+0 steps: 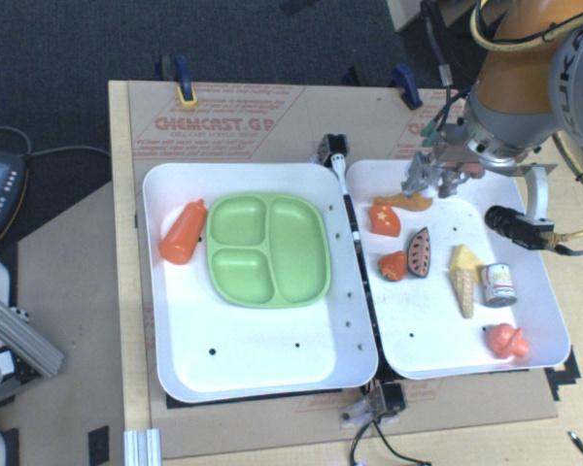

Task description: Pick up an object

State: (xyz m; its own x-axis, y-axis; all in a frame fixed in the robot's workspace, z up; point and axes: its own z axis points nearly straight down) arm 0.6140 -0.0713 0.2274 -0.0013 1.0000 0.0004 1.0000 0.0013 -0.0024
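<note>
The board (272,124) under the bins has red writing on it that reads "CHEMCAST G.P", with smaller red lines I cannot read. The small can (498,284) has a label, but the words are too tiny to read.

The gripper (435,178) is down at the 12 o'clock end of the right bin (437,352). An orange slice (404,202) lies flat right under it. The slice is long and thin, and its long way runs from 9 o'clock to 3 o'clock, tipped a little. Its 3 o'clock end is at the gripper tips and its other end sticks out toward 9 o'clock. I cannot tell if the jaws are wide or narrow, or if they hold the slice.

Just at 6 o'clock from the slice is a red berry (385,219). Farther toward 6 o'clock are a red lump (393,265) and a melon slice (419,252), side by side and touching. The melon slice stands long from 12 to 6. At 3 o'clock from it is a yellow cone (463,278), long from 12 to 6, with its tip at 6. The can is just beside the cone. A pink toy (506,341) sits near the 5 o'clock corner.

The left bin (262,367) holds a green plate (269,249) with three parts and an orange bottle (183,231) at its 9 o'clock side, leaning from 1 to 7
</note>
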